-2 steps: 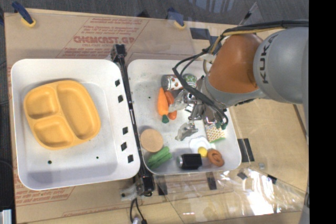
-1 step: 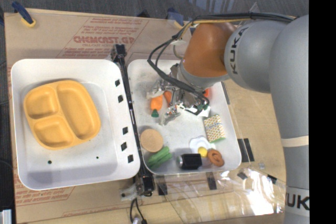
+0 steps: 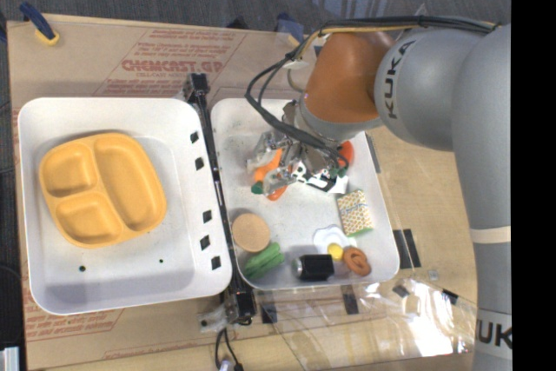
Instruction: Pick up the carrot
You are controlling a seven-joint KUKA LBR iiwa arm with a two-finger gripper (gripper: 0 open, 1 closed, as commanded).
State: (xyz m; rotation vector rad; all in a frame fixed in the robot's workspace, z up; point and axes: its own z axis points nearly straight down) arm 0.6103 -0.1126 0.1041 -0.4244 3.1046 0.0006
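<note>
The carrot (image 3: 270, 170), orange with a green end, lies slanted in the upper middle of the right bin (image 3: 228, 187). My gripper (image 3: 281, 167) is down in that bin directly over the carrot and covers part of it. The orange band of the wrist hangs just above it. The carrot looks to be at the level of the bin floor.
The right bin also holds a round tan disc (image 3: 250, 231), a green vegetable (image 3: 263, 260), a black block (image 3: 315, 267), a brown ring (image 3: 355, 260), a fried egg (image 3: 329, 237), a patterned sponge (image 3: 354, 212) and a red item (image 3: 347, 152). A yellow divided plate (image 3: 101, 187) sits in the left bin.
</note>
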